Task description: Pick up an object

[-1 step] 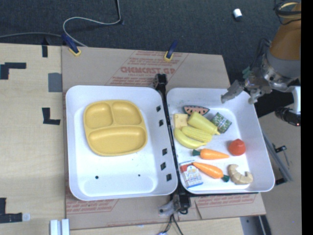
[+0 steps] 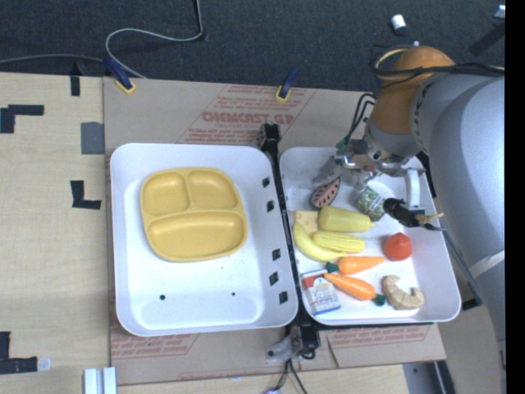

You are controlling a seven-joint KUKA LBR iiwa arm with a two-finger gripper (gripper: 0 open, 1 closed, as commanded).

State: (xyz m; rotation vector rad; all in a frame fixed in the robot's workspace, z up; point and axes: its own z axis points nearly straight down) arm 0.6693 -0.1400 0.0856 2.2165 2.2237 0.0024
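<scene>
Right bin (image 2: 449, 302), center-right of frame: 2 carrots (image 2: 351, 286), 1 banana (image 2: 308, 246), 2 corn cobs (image 2: 343, 218), 1 tomato (image 2: 397, 246), 1 small carton (image 2: 324, 298). Gripper (image 2: 358, 164) over bin's upper part; fingers' state: can't tell. Left bin (image 2: 131, 302): 1 yellow tray (image 2: 194, 213).

Left white shallow bin (image 2: 131, 302) holds a yellow three-compartment plastic tray (image 2: 194, 213) at its far side. Brown cardboard sheet (image 2: 197, 113) lies under both bins. Two yellow-and-blue clamps (image 2: 120, 77) (image 2: 286, 86) grip its far edge. White cable (image 2: 156, 33) loops across dark carpet (image 2: 271, 23) beyond.
</scene>
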